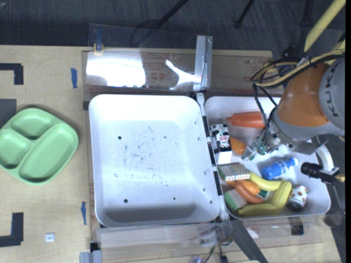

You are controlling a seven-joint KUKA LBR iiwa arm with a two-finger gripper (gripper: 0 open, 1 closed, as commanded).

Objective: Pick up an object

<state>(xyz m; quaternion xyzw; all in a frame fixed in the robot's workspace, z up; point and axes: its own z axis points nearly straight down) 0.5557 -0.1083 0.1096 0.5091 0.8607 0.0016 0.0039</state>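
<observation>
The right bin holds a pile of toy food. An orange carrot-like piece lies at its far side, with a black-and-white carton at the left wall. A blue bottle, a yellow banana, a small orange fruit, a yellow corn-like piece and a speckled ball crowd the near half. My gripper hangs low over the middle of this bin, between the carrot-like piece and the blue bottle, beside a small orange item. The wrist hides what lies under it.
The left white bin sits next to the right one, sharing a raised rim. A green divided plate rests on the bench at far left. A clear panel stands behind the bins. Cables loop above the arm.
</observation>
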